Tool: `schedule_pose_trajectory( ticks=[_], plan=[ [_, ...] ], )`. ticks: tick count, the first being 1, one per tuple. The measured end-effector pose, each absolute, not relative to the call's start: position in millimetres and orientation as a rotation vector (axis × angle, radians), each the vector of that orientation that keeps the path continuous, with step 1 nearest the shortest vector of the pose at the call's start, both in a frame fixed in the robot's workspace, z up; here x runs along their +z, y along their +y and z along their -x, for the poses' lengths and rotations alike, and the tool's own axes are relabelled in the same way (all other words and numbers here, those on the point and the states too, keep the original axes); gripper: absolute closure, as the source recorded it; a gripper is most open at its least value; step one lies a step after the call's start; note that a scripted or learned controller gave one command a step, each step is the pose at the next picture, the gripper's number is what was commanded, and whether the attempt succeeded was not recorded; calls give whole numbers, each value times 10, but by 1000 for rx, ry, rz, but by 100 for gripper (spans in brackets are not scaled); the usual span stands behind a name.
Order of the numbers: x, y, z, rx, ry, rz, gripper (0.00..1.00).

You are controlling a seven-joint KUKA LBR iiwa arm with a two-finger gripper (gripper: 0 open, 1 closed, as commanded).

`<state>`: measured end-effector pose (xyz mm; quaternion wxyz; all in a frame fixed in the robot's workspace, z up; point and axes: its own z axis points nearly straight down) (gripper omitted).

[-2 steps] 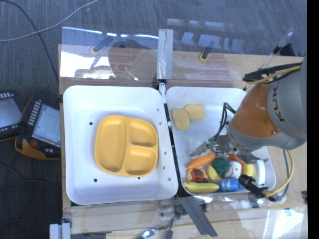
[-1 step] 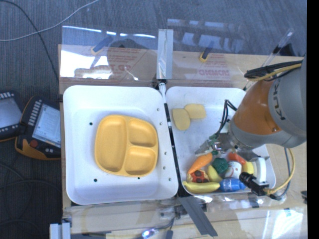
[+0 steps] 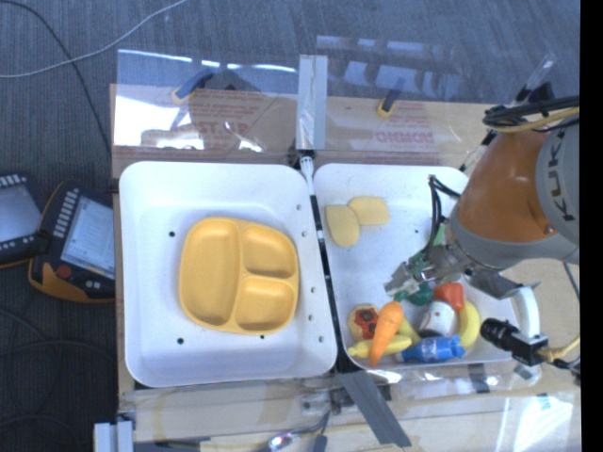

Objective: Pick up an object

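Note:
My gripper (image 3: 416, 279) hangs low over the right bin (image 3: 396, 252), just above a heap of toy food at the bin's near edge. In the heap lie an orange carrot (image 3: 384, 330), a yellow banana (image 3: 468, 320), a blue bottle (image 3: 435, 349), a red-and-white piece (image 3: 443, 307) and a small green piece (image 3: 417, 298) right under the fingertips. Two pale yellow chips (image 3: 354, 217) lie apart at the bin's far left. I cannot make out whether anything is between the fingers.
The left bin (image 3: 151, 347) holds a yellow divided plate (image 3: 238, 274). A pendant (image 3: 71, 243) with a screen lies on the floor at the left. Clear plastic sheets and cardboard stand behind both bins. The arm's orange band (image 3: 504, 191) rises over the right bin's far right corner.

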<state>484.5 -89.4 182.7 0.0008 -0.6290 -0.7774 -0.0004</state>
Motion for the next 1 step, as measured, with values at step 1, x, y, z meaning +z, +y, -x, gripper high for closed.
schedule_pose_trajectory(
  ticks=[1],
  plan=[
    [2314,-652,-5239,3,-2413,2011,100]
  ],
)
